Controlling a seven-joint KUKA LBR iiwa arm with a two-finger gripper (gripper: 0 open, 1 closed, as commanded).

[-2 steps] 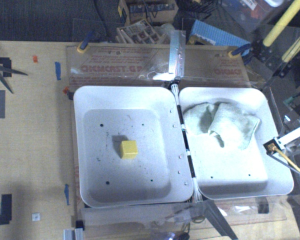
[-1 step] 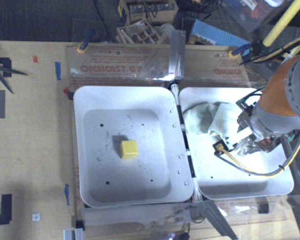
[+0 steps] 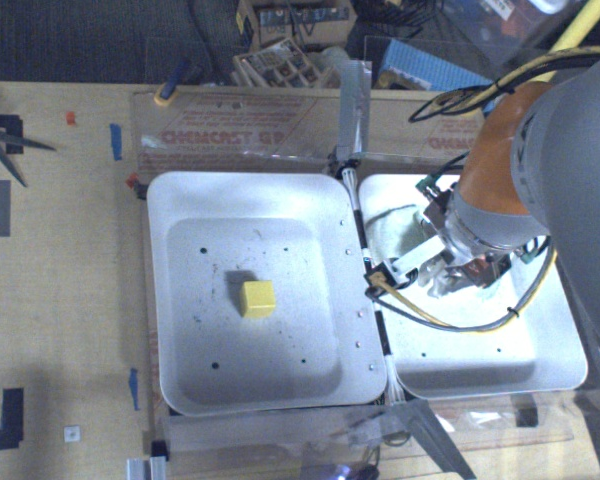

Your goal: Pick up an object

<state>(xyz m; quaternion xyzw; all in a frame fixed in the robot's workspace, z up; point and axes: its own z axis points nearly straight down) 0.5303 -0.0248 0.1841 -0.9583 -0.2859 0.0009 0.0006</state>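
A small yellow block [image 3: 259,298] lies near the middle of the left bin [image 3: 180,208]. My arm reaches in from the right and hangs over the right bin [image 3: 540,368]. Its gripper [image 3: 445,273] is low over that bin's left part, well to the right of the yellow block, across the divider between the bins. Wrist, cables and brackets crowd around the gripper.
Yellow and black cables loop under the wrist over the right bin floor. A cardboard sheet [image 3: 240,133] lies behind the bins, with a metal post [image 3: 355,108] standing at the divider's far end. Tools lie on the bench at far left.
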